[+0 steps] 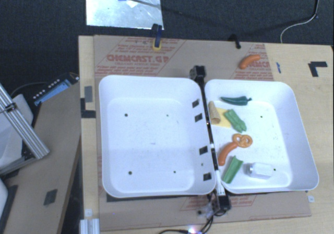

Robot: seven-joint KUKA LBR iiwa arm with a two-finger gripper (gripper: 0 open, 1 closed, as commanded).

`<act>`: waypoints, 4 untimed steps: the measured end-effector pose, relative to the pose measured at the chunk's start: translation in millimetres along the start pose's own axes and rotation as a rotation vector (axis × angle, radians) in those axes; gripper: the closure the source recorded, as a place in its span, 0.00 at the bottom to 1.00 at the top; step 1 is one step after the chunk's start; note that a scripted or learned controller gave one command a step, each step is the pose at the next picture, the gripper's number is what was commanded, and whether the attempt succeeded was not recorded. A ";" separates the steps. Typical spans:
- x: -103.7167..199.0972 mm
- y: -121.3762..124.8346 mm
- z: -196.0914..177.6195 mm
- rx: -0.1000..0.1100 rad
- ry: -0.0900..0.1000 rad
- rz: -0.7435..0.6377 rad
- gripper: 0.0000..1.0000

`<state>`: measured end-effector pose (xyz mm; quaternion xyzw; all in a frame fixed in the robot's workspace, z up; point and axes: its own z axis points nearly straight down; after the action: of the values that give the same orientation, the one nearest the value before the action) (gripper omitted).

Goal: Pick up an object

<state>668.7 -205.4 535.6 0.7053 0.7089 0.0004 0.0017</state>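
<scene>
The right bin (297,123) holds several small toy foods. A dark green pepper (236,100) lies near its back. Below it are a tan roll (214,112), a yellow wedge (223,117) and a light green piece (236,121). Further forward lie an orange pretzel (242,140), an orange carrot-like piece (227,152), a green cucumber-like piece (232,170) and a clear white object (258,170).
The left bin (151,134) stands beside the right one, joined by a black clipped divider (206,134). An orange sausage-shaped toy (249,61) lies on the cardboard behind the right bin. A yellow-blue clamp (156,37) sits at the bench's back edge.
</scene>
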 end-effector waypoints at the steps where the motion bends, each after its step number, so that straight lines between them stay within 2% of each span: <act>1: 0.0 0.0 0.0 0.000 0.000 0.000 1.00; 4: 0.0 0.0 0.0 0.000 0.000 0.000 1.00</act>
<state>668.7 -205.4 535.5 0.7053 0.7089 0.0003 0.0018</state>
